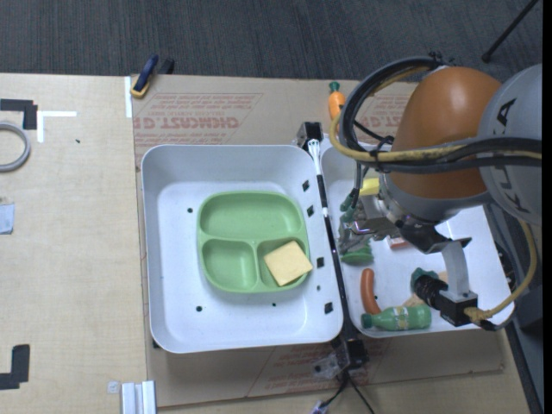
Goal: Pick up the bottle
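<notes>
The bottle is green with a pale label and lies on its side along the front wall of the right bin. Its cap end points left, towards the divider between the bins. My gripper hangs under the arm's orange band, over the left part of the right bin near the divider. It is well behind the bottle and apart from it. A black part of the arm's fittings sits just right of the bottle's base. The arm's body hides much of the right bin.
A red sausage lies just behind the bottle's cap end. A green item sits under the gripper and a yellow one behind it. The left bin holds a green divided plate with a yellow block.
</notes>
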Robot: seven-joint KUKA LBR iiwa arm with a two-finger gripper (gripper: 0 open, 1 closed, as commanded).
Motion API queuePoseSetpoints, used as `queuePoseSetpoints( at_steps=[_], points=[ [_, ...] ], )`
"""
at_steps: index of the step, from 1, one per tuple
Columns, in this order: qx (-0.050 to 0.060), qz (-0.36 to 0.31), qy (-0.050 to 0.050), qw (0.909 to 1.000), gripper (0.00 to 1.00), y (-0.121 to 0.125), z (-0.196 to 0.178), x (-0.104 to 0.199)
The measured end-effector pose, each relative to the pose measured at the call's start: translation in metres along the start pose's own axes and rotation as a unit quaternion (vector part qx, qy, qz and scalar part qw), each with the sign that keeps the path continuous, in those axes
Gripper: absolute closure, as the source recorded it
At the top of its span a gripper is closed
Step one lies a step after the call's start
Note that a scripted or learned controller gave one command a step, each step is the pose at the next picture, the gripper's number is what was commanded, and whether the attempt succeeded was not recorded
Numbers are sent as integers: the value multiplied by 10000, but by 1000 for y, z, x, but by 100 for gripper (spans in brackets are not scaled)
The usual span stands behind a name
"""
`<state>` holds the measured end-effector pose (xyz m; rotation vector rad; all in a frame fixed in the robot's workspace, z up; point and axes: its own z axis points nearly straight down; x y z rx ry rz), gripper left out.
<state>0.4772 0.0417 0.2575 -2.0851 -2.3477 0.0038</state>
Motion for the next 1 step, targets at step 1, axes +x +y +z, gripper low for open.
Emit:
queuePoseSetpoints(
  at_steps=[1],
  points=[
    [3, 459, -2, 9989, 100, 9, 31, 75]
  ],
)
